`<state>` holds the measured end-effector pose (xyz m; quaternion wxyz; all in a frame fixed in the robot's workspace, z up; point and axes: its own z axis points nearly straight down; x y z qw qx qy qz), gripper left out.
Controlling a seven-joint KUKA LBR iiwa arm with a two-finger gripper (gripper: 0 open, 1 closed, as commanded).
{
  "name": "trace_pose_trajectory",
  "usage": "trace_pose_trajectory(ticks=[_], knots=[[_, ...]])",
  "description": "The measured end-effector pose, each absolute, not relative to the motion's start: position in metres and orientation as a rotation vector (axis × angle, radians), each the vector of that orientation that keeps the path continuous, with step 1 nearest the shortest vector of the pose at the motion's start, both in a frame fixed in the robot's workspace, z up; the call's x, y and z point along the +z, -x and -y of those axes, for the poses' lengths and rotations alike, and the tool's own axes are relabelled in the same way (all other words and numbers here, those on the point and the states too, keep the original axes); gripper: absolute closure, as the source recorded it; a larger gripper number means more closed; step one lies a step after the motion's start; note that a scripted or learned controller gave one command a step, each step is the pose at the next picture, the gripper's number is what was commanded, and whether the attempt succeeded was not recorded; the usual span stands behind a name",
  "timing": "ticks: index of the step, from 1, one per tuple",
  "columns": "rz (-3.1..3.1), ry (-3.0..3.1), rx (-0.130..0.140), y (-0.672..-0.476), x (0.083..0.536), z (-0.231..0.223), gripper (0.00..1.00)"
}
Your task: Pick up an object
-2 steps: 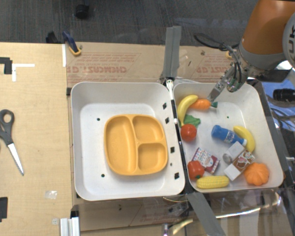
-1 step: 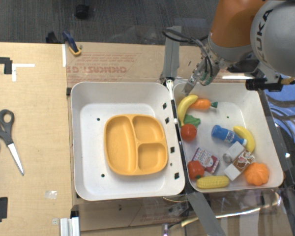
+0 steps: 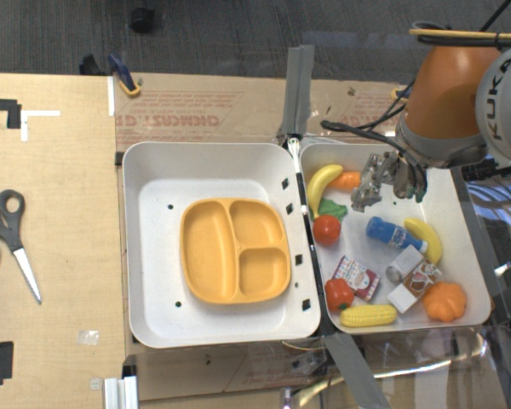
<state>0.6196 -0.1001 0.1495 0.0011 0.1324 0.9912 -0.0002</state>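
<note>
- Orange-banded and grey, the arm reaches in from the right and hangs its gripper (image 3: 383, 181) over the back part of the right bin (image 3: 460, 196), where all the loose items lie.
- No single item is marked out as the target; the nearest candidates are the orange carrot-like piece (image 3: 348, 178) just to the gripper's left and the blue bottle (image 3: 392, 232) just in front of it.
- That bottle lies on its side, its long axis running left to right with a slight tilt, so the fingers would probably need to close across its short width.
- Whether the fingers are apart or together I cannot tell; they blur against the bin floor, and nothing shows between them.
- Most pieces look like smooth moulded plastic: a curved yellow banana (image 3: 323, 186), a round red tomato (image 3: 327, 229), knobbly yellow corn (image 3: 368, 316), a ribbed orange pumpkin (image 3: 444, 302).
- In the left bin (image 3: 153, 254) sits a glossy yellow divided plate (image 3: 236, 250).
</note>
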Motion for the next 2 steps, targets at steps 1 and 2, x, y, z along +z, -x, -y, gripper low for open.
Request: trace_pose_trajectory(ticks=[1,2], knots=[[-3.111,-0.416,0.000,-0.620,0.150,0.100,0.00],[-3.101,-0.482,-0.001,-0.584,0.093,0.144,0.00]])
